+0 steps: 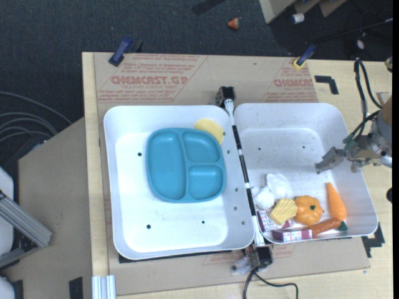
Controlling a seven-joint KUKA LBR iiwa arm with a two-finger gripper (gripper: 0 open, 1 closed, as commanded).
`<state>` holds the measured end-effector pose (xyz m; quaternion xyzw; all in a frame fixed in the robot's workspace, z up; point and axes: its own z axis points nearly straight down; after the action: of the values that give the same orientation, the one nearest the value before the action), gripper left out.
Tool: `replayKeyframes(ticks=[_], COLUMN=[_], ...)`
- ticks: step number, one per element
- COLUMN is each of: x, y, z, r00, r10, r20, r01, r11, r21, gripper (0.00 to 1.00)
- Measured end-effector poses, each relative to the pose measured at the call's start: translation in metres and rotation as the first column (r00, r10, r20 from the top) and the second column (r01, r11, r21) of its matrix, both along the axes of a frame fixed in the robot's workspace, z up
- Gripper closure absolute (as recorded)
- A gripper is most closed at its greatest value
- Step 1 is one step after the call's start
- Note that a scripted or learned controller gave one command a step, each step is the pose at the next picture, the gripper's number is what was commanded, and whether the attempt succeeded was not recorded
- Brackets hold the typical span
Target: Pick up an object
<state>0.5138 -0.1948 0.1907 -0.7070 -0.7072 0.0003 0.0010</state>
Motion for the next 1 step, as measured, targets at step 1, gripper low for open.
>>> replayKeyframes(ticks=[1], x=[-0.0354], y=[-0.0291], z=[-0.07], r00=[1.0], r10=[-0.001], r20=[-0.001], r01=[0.001], r11=[1.0], r21=[0.0], gripper=[0.0])
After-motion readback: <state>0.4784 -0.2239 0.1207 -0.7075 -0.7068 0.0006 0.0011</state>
